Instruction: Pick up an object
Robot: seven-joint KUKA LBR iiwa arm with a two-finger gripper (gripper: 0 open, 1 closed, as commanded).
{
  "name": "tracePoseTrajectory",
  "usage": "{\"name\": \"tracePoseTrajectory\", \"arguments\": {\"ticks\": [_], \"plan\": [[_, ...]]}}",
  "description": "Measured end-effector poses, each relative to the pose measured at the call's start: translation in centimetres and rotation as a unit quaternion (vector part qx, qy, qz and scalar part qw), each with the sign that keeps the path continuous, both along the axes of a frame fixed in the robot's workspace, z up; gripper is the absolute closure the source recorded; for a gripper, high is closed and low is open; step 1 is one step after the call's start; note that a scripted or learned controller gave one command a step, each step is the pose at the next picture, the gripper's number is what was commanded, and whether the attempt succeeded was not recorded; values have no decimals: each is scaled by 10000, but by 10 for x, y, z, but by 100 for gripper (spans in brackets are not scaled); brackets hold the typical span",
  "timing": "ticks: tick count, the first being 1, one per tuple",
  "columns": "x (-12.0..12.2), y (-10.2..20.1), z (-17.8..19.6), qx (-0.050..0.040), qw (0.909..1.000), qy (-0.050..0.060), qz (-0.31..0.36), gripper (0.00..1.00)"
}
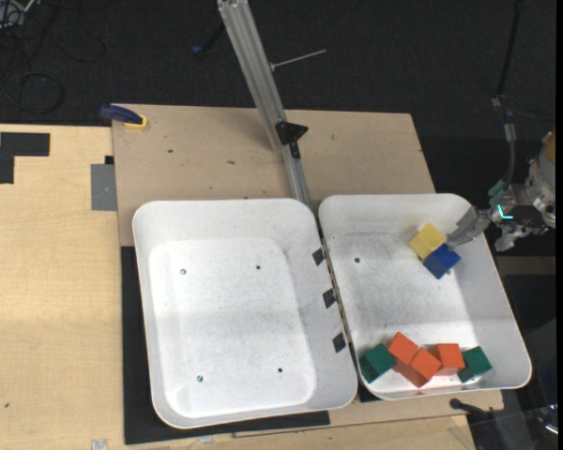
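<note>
- Claw (471,225) hovered at right bin's (469,289) far right rim; finger state impossible to tell.
- Yellow block (428,241) and blue block (441,262) sat touching, just left of claw.
- Judged light, rigid, smooth; best gripped across flat opposite faces.
- Bare floor lay left; rim crowded close right.

1. At the frame's right edge, the tool (479,225) appeared as a compact cluster of grey and black parts, small against the dark surroundings.
2. One slim grey finger (464,225) projected from it, tapering toward its tip.
3. A small teal-green light or marking glowed on the body just behind that finger.
4. Above it, a rounded pale grey housing was partly cut off by the frame's edge.
5. A thin dark cable or rod rose from the assembly, carrying a small fitting partway up.
</note>
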State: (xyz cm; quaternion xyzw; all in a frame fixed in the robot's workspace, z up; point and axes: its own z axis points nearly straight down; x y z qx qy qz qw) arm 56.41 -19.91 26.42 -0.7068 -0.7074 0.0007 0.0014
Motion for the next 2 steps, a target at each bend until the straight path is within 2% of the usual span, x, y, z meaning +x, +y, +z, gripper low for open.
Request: {"name": "tracePoseTrajectory", "arguments": {"ticks": [2], "plan": [[-2, -1, -126, 10, 10000, 33, -9, 0]]}}
